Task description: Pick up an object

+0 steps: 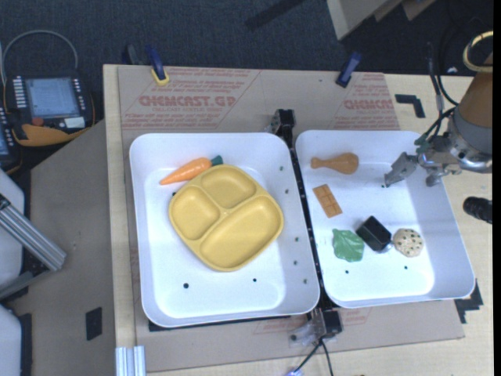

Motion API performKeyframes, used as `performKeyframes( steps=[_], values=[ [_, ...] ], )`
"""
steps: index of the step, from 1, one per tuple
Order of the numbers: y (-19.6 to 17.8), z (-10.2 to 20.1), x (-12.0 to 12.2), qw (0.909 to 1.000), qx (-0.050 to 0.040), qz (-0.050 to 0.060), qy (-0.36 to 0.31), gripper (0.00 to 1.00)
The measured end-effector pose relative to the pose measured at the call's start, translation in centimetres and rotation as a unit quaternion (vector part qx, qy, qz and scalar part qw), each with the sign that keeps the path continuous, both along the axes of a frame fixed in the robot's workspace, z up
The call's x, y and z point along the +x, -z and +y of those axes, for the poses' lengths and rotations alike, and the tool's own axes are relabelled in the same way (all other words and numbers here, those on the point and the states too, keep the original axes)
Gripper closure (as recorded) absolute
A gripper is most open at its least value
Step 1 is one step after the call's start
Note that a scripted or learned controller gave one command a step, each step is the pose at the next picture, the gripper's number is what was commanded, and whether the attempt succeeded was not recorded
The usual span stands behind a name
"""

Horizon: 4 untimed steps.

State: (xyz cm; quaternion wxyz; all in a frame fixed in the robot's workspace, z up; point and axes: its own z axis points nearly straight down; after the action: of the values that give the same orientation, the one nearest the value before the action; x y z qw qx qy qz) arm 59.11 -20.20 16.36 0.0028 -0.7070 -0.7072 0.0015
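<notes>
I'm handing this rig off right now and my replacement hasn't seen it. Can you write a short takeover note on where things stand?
Gripper: open, holding nothing, over the upper right part of the right bin.

Right bin: drumstick at the top, cracker below it, green leaf, black block and cookie in a row lower down. The block touches the leaf; the cookie is close beside it.

Left bin: yellow divided plate, carrot at its upper left edge.

Done: nothing picked yet.
Left: close on one object and lift it. The drumstick looks nearest to the gripper.
</notes>
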Motion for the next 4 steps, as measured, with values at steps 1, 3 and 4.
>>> performKeyframes(
  steps=[1, 3, 4],
  values=[
    [5.4, -0.9, -0.6, 1.0000, 0.0001, 0.000, 0.001, 0.00],
    [-1.8, -0.8, 0.8, 1.0000, -0.0027, -0.007, -0.001, 1.00],
    [-8.2, -0.7, 0.6, 1.0000, -0.0030, -0.008, -0.001, 1.00]
  ],
)
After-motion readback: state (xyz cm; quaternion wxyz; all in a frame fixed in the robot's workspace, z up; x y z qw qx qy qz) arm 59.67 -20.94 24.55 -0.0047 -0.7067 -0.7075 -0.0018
